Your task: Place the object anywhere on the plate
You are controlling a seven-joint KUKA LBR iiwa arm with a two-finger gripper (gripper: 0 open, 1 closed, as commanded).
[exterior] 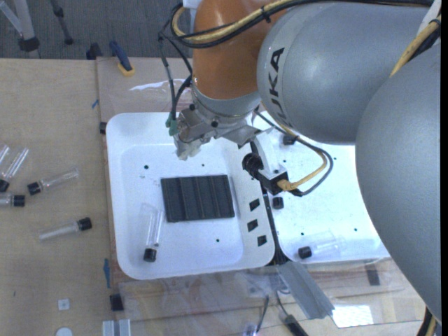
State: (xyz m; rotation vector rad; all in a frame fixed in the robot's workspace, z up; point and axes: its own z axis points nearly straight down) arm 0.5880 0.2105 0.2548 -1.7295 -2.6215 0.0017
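Task not done: vial (150, 233) lies in left bin (115, 187) beside dark plate (198, 197), not on it; gripper (186, 148) hovers above, grasp state can't tell.

Two white bins (126, 187), one dark ribbed plate (198, 197), six clear vials (151, 234) (black-capped).
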